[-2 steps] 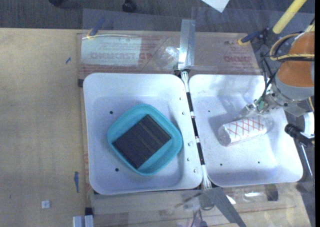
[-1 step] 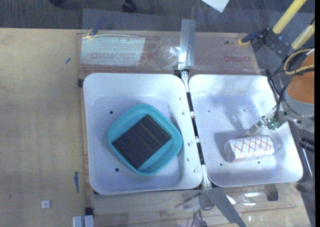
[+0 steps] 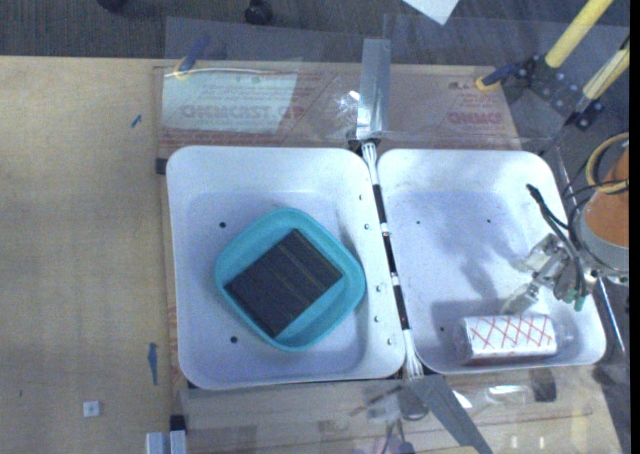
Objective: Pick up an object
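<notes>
A white box with a red criss-cross pattern (image 3: 507, 336) lies on its side near the front edge of the right bin (image 3: 450, 192). My gripper (image 3: 536, 280) hangs over the right side of that bin, just above and to the right of the box and apart from it. In the left bin (image 3: 200, 182) sits a teal square dish (image 3: 290, 278) with a dark grey ribbed block (image 3: 282, 282) inside it. The arm's orange band (image 3: 610, 217) shows at the right edge.
A row of clips (image 3: 385, 252) runs along the seam between the two bins. Clear plastic sheeting (image 3: 300, 102) is taped behind them. A yellow-handled tool (image 3: 590, 7) lies at the back right, and the wooden bench (image 3: 80, 242) stretches left.
</notes>
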Tool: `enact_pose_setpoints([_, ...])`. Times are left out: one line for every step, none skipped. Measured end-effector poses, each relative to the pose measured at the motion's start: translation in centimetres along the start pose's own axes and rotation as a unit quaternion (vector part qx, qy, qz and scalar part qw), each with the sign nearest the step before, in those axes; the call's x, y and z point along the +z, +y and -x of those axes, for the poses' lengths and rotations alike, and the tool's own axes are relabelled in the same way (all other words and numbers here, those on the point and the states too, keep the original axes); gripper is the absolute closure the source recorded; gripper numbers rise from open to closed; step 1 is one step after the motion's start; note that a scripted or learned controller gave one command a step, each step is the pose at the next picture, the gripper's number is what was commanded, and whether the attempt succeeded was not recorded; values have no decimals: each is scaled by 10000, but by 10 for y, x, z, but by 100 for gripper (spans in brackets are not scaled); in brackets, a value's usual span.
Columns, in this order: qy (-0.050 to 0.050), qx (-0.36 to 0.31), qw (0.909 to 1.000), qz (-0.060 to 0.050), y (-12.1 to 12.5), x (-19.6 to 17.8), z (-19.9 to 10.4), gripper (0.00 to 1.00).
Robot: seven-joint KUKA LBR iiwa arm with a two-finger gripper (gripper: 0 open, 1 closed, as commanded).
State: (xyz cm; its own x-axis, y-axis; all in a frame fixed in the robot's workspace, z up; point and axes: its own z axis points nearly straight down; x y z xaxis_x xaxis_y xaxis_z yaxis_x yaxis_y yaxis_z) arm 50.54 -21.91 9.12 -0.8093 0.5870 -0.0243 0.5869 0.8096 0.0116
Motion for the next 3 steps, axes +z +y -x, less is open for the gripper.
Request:
enact_pose_setpoints([65, 1819, 9833, -58, -18, -33, -15, 0])
enact_pose_setpoints([97, 1479, 9889, -67, 58, -124, -69, 0])
enact_pose_setpoints([89, 1899, 9817, -68, 140, -133, -26, 0])
